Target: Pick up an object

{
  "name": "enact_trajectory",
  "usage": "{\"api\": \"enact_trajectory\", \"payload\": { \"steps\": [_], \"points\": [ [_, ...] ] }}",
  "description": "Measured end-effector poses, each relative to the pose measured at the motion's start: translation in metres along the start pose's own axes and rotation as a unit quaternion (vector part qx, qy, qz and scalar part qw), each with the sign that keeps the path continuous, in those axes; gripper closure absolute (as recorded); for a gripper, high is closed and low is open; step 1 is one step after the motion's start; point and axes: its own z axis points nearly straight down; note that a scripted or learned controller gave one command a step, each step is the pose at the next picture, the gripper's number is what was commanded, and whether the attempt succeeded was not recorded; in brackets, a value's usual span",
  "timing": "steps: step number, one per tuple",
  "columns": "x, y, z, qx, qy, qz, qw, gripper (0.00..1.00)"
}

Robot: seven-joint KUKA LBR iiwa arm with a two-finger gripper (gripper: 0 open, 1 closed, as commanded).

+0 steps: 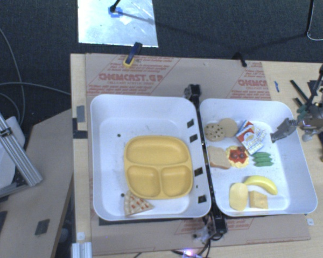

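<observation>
Plastic toy food lies clustered in right white shallow bin (pixel 290 112): curved yellow plastic banana (pixel 261 184) near front, red-and-white printed packet (pixel 251 137) mid-bin, beside green pea pods (pixel 262 158). Gripper (pixel 284 129) hangs low at bin's right side, just beside packet; fingers too dark and small, cannot tell how far open, nothing seen between them. Judgement: pieces light, stiff, smooth, likely slippery. Packet flat, best pinched across short edges. Banana: take across middle.
</observation>
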Motion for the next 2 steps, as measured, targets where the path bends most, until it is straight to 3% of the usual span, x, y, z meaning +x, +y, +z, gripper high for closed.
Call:
{"api": "enact_trajectory", "payload": {
  "steps": [1, 2],
  "points": [
    [0.003, -0.037, 0.199, 0.001, 0.0, 0.002, 1.0, 0.0],
    [0.002, -0.034, 0.182, -0.002, -0.001, 0.001, 1.0, 1.0]
  ]
}}
